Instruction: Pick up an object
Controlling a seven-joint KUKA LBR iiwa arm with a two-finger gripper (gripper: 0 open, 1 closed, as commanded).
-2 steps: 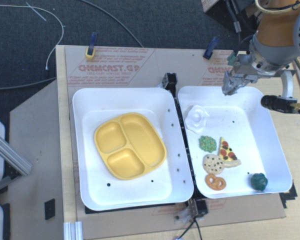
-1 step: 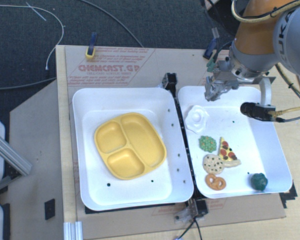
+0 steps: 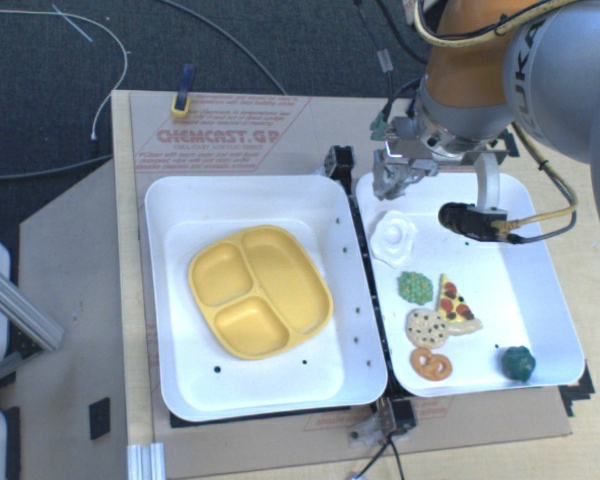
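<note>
My gripper (image 3: 392, 186) hangs over the far left corner of the right bin (image 3: 550, 298), open with nothing between its fingers. Just below it in the view lies a small white piece (image 3: 392, 238) on the bin floor. Nearer the front lie a green broccoli-like piece (image 3: 415, 286), a pizza slice (image 3: 457, 308), a chocolate-chip cookie (image 3: 425, 326) and a pretzel (image 3: 432, 365). A dark green ball (image 3: 518, 362) sits at the front right corner.
A yellow divided plate (image 3: 260, 290) lies in the left bin (image 3: 170, 268). A black piece on a yellow cable (image 3: 470, 218) hangs from the arm over the right bin. The ridge between the bins (image 3: 365, 288) runs just left of the gripper.
</note>
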